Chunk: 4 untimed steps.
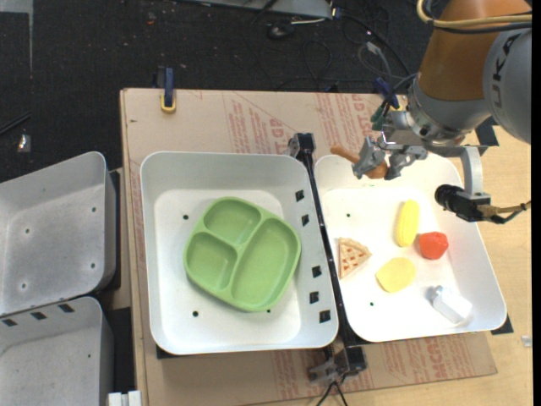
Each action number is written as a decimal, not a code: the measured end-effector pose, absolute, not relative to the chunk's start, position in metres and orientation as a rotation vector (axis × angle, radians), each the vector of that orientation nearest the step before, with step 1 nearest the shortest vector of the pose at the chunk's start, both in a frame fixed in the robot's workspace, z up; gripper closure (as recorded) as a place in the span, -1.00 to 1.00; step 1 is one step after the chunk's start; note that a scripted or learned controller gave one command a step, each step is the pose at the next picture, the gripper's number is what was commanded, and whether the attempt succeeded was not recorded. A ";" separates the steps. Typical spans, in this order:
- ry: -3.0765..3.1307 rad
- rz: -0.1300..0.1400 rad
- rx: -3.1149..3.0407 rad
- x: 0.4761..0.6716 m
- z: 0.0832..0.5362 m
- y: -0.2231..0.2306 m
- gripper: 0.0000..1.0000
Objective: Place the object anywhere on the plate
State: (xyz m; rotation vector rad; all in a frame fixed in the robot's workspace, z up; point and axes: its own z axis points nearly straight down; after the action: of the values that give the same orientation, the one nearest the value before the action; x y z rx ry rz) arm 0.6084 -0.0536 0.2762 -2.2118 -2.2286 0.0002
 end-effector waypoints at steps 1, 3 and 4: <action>-2.229 0.001 -2.211 0.596 0.272 0.002 1.00; -2.228 0.004 -2.209 0.586 0.239 0.114 1.00; -2.227 0.001 -2.214 0.592 0.228 0.143 1.00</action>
State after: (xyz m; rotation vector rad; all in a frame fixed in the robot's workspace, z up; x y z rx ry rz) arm 0.5920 0.1426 0.2284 -2.2144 -2.2274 0.0009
